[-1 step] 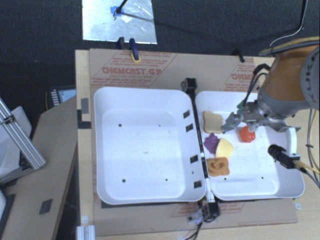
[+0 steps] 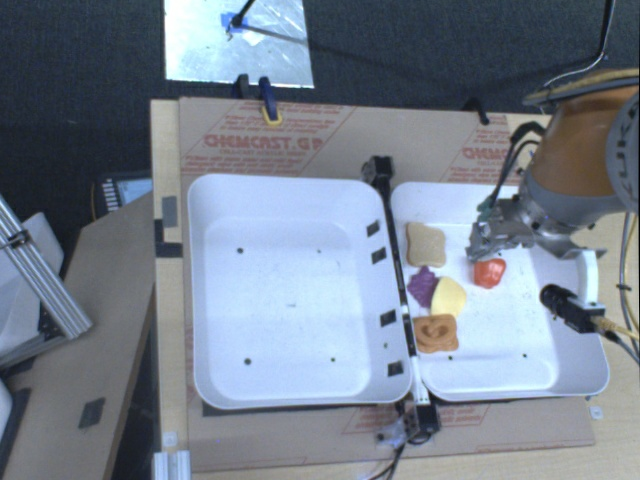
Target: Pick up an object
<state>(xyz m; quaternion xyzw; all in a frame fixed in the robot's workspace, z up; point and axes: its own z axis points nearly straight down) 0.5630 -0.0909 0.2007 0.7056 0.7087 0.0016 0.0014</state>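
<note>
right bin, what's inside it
Inside the right bin lie a tan bread slice, a purple piece, a yellow piece, an orange pretzel and a red piece just under the claw. The arm covers the far right corner.

One fixed camera looks down at a slant on both white bins (image 2: 290, 208), from above the bench (image 2: 330, 128).
</note>
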